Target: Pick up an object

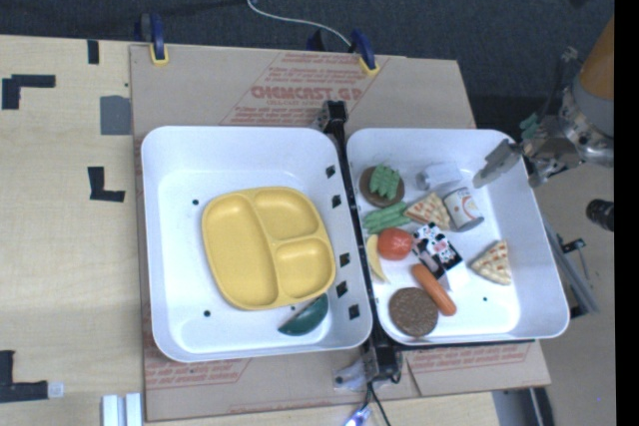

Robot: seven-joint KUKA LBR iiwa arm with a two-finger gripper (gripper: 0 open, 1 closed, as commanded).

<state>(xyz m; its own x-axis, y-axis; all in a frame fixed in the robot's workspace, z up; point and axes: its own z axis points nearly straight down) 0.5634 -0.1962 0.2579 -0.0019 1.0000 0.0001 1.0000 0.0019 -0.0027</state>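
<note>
White plastic forms the two shallow bins sitting side by side on the surface, the left bin [160, 214] and the right bin [529, 254] touching along a dark central seam.

Nearest the camera, at the front of the right bin, lies a round brown patty [412, 311]. Just beside it an orange carrot [434, 289] lies with its long axis running diagonally, from the upper left near the bin's middle down to the lower right. At the front of the left bin a dark green piece [306, 317] peeks out from under the front edge of a yellow divided plate [266, 245], which takes up most of that bin.

Further back in the right bin come a black-and-white patterned piece [435, 247], a red tomato [396, 242] with a yellow banana [374, 259] beside it, and a tan wedge [493, 263] off toward the right wall. Behind these lie a green pea pod [385, 216], a second wedge [429, 211], a small can [462, 208] and a round dark green item [381, 183].

Farthest back, at the right bin's right rear rim, the end effector [496, 164] hangs above the bin wall with a pale finger slanting down to the left; whether its fingers are apart or together cannot be told. Nothing is seen between them.
</note>
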